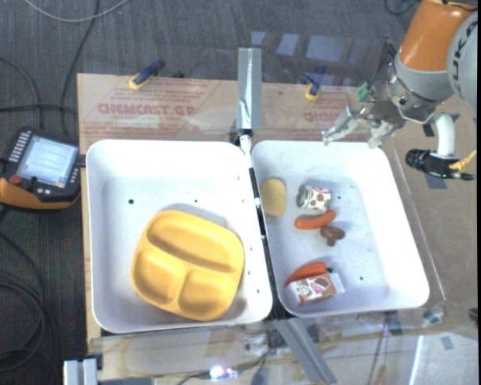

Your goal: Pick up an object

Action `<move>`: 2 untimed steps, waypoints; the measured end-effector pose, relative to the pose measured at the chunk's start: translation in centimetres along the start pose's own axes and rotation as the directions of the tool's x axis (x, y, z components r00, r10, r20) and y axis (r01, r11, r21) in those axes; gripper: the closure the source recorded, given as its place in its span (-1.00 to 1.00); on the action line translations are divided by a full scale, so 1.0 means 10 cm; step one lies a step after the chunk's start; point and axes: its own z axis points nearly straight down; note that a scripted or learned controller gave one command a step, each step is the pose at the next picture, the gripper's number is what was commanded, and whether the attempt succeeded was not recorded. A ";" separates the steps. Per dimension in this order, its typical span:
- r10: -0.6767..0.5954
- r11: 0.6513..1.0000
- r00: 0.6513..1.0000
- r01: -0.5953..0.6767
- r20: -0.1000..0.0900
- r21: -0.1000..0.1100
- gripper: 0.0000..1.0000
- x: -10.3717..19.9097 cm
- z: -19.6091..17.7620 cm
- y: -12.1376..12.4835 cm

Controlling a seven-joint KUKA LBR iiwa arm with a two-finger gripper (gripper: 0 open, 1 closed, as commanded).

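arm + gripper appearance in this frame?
Arm: a rounded orange band above a light grey wrist housing. Gripper: two thin, pale metallic fingers with a small green detail near their base. Black cabling and a white fitting hang beside the wrist.

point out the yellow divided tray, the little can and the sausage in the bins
yellow plastic divided tray [188, 265], camera view, on the ridge between its compartments, left bin
small white, red and green printed can [314, 197], camera view, on its side wall, right bin
orange-red toy sausage [315, 220], camera view, on its middle, right bin
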 end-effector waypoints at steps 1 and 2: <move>-0.124 0.992 0.992 0.124 0.000 -0.001 -1.00 0.19 1.58 -0.22; -0.137 0.990 0.991 0.137 0.006 -0.013 -1.00 0.07 1.62 -0.71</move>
